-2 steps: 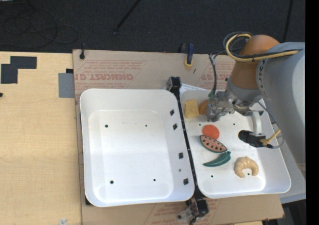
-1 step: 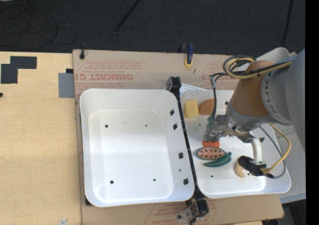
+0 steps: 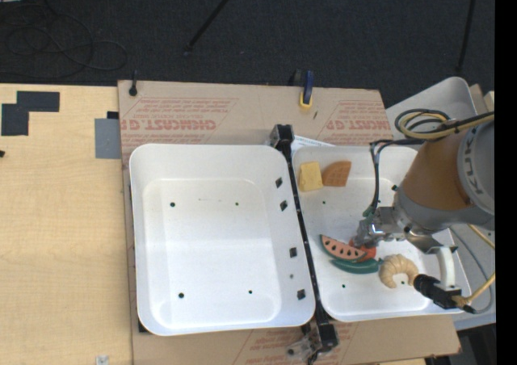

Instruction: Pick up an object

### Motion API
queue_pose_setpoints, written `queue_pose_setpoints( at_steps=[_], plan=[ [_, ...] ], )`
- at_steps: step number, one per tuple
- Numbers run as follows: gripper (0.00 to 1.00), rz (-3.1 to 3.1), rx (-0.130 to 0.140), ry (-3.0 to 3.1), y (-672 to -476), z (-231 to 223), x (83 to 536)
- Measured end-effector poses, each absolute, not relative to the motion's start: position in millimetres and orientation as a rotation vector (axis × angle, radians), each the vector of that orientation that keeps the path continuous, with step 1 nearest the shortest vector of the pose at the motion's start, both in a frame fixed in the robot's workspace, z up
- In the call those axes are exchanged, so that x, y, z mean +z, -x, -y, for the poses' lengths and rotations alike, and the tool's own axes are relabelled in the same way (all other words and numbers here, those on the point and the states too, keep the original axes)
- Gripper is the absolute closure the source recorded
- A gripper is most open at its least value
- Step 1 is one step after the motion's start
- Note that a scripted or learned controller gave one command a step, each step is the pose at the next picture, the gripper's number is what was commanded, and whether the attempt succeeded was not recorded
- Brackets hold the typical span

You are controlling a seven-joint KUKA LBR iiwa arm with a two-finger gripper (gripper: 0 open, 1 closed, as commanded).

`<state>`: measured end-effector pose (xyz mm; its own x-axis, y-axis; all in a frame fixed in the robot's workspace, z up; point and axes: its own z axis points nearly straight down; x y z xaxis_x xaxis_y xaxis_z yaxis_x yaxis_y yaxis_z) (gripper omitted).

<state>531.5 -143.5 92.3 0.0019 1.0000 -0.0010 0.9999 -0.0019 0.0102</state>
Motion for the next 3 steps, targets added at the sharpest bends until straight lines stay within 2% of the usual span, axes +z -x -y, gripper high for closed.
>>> queue_pose_setpoints(
  at_steps=[1, 2, 3],
  plan=[
    [1.00, -2.213, 0.010, -2.216, -490.1, 183.2, 92.3],
    [1.00, -2.222, 0.007, -2.218, -503.7, 202.9, 91.5],
    [1.00, -2.218, 0.006, -2.222, -504.1, 203.1, 91.4]
  ],
)
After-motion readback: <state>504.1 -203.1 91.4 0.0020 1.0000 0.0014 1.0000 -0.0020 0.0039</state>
